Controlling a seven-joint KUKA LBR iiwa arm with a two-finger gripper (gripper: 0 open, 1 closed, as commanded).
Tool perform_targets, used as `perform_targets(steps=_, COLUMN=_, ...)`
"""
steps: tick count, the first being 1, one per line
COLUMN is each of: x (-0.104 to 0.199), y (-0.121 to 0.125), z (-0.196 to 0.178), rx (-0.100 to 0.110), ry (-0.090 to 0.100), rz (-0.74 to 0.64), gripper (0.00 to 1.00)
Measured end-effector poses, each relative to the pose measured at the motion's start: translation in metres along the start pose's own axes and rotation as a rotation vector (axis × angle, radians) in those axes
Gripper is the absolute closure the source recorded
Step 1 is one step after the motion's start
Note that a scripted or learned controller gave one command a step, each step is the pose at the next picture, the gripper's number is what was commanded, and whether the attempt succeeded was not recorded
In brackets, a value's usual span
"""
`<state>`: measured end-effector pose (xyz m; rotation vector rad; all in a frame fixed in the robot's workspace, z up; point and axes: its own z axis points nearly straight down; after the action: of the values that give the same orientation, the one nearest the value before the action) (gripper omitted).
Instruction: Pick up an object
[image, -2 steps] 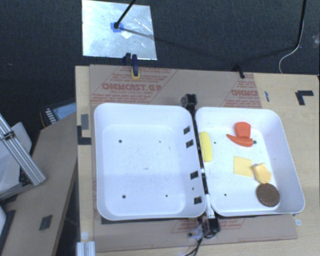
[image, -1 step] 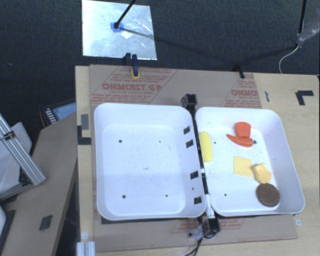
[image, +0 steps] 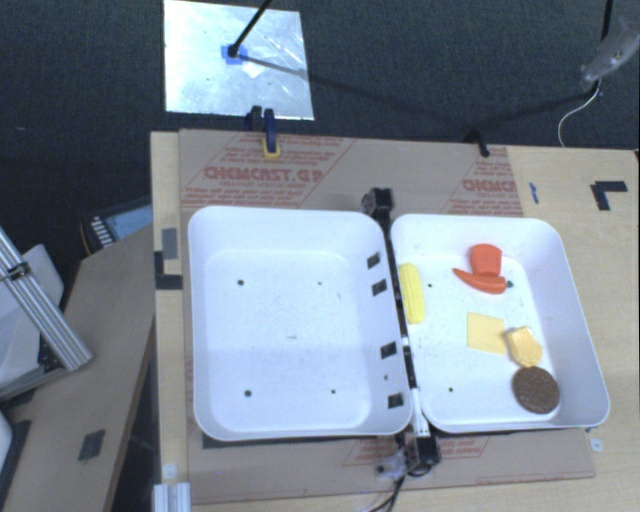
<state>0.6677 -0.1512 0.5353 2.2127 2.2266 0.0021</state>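
A dark carpet floor lies around the bench (image: 120, 300), and a shiny metal sheet (image: 200, 70) lies on it at the top. On the bench is a brown board (image: 330, 170) with red print, and on it two white bins touch side by side. The left bin (image: 290, 300) shows its bare bottom. In the right bin (image: 450, 375) a yellow corn cob (image: 409, 292) lies along the left wall. An orange piece (image: 485, 269) lies near the far wall. A pale yellow square (image: 485, 332) touches a small yellow block (image: 525, 346), and a brown disc (image: 536, 389) sits just beside them, near the front corner. How far the tool is open, or what it holds, I cannot tell.
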Motion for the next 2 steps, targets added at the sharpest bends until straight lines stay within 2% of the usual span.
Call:
perform_targets(steps=1, x=-0.031, y=-0.011, z=0.000, rx=0.000, ry=-0.001, rz=0.007, gripper=0.00)
perform_targets(steps=2, x=-0.029, y=-0.010, z=-0.012, rx=-0.004, ry=-0.003, rz=0.000, gripper=1.00)
